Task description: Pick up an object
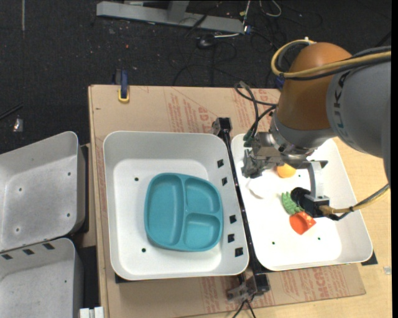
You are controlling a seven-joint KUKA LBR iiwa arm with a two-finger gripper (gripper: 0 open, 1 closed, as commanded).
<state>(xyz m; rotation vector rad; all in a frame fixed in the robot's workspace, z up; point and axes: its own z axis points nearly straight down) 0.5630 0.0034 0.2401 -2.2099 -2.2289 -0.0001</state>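
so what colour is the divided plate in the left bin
Teal blue; the divided plate shows best in the camera view.

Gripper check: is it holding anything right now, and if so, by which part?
Cannot be told. The gripper hangs low over the right bin, its wrist hiding its tip. The yellow object sits right beside it; the orange carrot toy lies apart.

You are looking at a robotics lab or test cell, not a home. The bench is a raw board with red stencilled print, standing on dark speckled carpet. Two white bins sit side by side on it, held with black clips, and a blue and yellow clamp grips the board's far edge. Loose cables trail across the bench, and a grey metal bar lies on the floor beyond
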